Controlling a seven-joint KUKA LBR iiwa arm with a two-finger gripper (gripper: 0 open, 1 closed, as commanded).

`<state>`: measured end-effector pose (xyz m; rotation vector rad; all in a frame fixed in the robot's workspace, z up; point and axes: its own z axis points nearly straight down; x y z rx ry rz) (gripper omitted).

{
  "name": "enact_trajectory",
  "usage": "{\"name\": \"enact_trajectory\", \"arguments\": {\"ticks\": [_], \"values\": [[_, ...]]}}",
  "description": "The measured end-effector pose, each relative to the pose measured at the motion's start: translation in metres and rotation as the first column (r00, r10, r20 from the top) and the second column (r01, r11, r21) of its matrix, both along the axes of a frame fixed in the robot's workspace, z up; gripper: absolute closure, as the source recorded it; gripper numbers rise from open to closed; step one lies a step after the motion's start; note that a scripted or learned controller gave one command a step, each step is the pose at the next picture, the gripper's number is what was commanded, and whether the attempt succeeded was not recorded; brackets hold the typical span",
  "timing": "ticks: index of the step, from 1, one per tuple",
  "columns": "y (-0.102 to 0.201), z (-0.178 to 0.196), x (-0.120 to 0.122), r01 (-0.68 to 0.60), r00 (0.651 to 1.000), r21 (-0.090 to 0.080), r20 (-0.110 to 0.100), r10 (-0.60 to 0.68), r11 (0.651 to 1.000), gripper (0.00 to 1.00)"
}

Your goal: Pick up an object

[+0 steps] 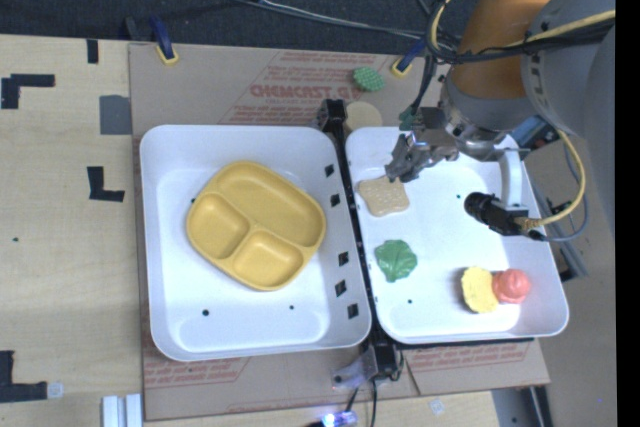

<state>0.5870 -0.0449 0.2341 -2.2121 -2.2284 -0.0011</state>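
In the upper right of the frame, the grey arm (560, 45) with its orange band reaches down over the right bin (440, 320). Its gripper (403, 165) sits low over the bin's upper left part, just above a tan, bread-like piece (384, 198); the dark fingertips appear to meet or nearly meet the piece's upper edge. Whether the fingers stand apart or together cannot be told from this angle, and nothing is visibly held between them.

Right bin, further contents: a green leafy item (396, 259) near the centre left, below the tan piece and apart from it; a yellow item (478, 290) and a pink-red item (512, 286) side by side, touching or nearly so, at the lower right.

Left bin (165, 215): one yellow compartment tray (256, 225) with three sections, lying flat and turned at an angle, roughly central.

Outside the bins, on the brown board (280, 85) at upper centre: a small green object (367, 76) beside a pale round one (365, 112).
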Motion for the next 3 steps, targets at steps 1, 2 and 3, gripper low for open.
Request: {"name": "enact_trajectory", "arguments": {"ticks": [1,2,3], "values": [[0.042,-0.004,0.008,0.003,1.000,-0.002,-0.001,-0.003,1.000,1.00],[0.090,-0.016,0.022,0.002,1.000,-0.002,-0.001,-0.002,1.000,1.00],[0.135,-0.018,0.037,0.002,1.000,-0.001,0.000,-0.002,1.000,1.00]]}}
